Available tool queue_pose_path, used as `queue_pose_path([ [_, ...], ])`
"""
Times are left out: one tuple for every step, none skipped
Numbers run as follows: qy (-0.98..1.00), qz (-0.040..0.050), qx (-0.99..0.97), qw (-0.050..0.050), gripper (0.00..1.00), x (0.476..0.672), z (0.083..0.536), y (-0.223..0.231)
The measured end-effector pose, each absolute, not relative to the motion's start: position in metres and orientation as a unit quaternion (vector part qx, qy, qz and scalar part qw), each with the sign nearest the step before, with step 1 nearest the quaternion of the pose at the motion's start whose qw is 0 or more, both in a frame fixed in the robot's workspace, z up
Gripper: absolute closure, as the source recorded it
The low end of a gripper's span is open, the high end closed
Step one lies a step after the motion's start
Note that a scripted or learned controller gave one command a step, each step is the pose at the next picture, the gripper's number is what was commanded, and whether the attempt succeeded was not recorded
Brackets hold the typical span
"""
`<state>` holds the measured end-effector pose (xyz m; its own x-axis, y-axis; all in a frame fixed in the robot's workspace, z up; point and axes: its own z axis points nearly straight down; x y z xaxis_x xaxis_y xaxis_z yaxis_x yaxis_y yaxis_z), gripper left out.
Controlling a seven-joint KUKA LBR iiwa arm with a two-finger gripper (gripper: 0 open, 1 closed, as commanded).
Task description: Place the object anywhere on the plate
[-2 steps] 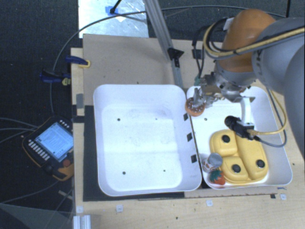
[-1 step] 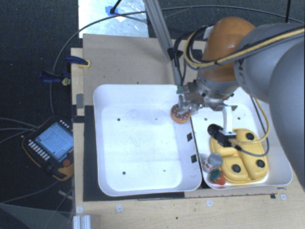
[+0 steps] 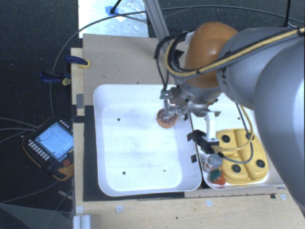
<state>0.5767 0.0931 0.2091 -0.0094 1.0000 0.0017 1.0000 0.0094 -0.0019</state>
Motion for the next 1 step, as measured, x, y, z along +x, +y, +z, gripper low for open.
queue_pose_path([
  [-0.711, -0.0012, -0.704, 0.000, 1.00, 0.5591, 0.2294, 0.1456],
])
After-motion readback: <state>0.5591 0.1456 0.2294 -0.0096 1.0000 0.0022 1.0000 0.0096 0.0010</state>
